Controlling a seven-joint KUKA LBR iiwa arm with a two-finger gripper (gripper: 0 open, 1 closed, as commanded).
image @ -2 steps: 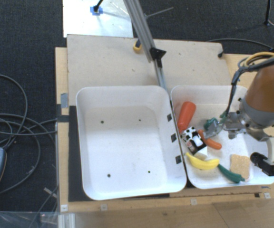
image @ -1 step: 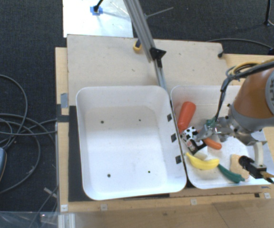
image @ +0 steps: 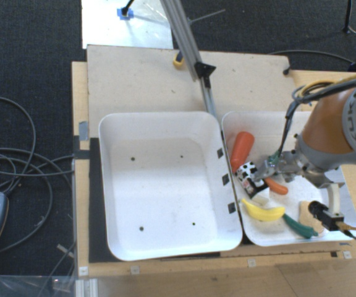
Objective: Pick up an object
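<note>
I see a dark carpet floor with black cables [image: 17, 159] curling on the left side. On it stands a wooden bench [image: 141, 79], and two white bins sit on the bench side by side. The left bin [image: 159, 184] is big and bare inside. The right bin [image: 258, 125] holds all the toys.

My big grey and orange arm [image: 339, 132] reaches in from the right and hangs over the right bin. A long grey pole [image: 184, 30] leans down from the top toward the place where the two bins meet.

Now the smaller things. An orange carrot [image: 241, 148] lies near the top left of the right bin. A yellow banana [image: 263, 211] lies near the bottom. A green piece [image: 299, 226] sits just right of the banana. A little black and white thing [image: 247, 170] sits between the carrot and the banana. A small orange piece [image: 277, 188] lies just beside it.

The gripper [image: 269, 169] is low, close to the black and white thing and the small orange piece. I cannot tell how the gripper is set, or if it has anything.

I think I am about to grab. To do it well, I should pick one toy, line up right over its middle, go down slowly, and squeeze before I lift. The toys are crowded, so I might bump a neighbor.
</note>
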